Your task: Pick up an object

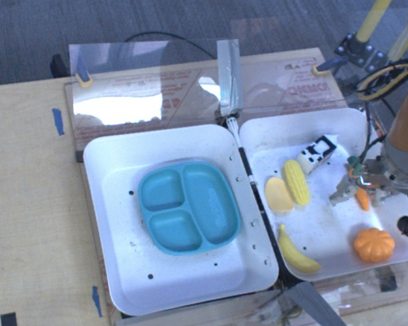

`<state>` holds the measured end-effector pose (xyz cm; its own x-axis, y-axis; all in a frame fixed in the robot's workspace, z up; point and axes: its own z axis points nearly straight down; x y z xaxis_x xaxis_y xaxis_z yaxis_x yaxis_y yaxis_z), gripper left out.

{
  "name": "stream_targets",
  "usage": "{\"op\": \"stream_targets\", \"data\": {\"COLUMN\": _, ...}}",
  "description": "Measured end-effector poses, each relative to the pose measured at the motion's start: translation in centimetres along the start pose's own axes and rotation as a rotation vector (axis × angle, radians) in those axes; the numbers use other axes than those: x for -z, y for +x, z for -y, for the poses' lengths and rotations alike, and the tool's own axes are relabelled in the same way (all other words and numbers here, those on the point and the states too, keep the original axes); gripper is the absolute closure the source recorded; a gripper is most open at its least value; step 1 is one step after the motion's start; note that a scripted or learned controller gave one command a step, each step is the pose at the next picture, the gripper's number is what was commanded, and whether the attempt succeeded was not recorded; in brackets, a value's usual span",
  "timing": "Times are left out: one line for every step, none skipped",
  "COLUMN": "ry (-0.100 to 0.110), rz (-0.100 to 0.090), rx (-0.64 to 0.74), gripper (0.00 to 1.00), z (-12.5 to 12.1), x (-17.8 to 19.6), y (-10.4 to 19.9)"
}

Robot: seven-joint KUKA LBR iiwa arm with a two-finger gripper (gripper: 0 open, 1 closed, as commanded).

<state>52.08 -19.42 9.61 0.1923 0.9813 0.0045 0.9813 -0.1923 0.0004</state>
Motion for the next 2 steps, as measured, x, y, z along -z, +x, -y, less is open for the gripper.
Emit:
{"op": "stream_targets", "data": {"ry": 0.000, "rz": 0.002, "rx": -0.002, "gripper": 1.00, "z": 0.0, "x": 0.8, "y": -0.1}}
{"op": "stream_targets", "data": {"ry": -0.007, "rz": 0.003, "rx": 0.130, "gripper": 1.00, "z": -4.9, "x": 10.4, "y": 7.6}}
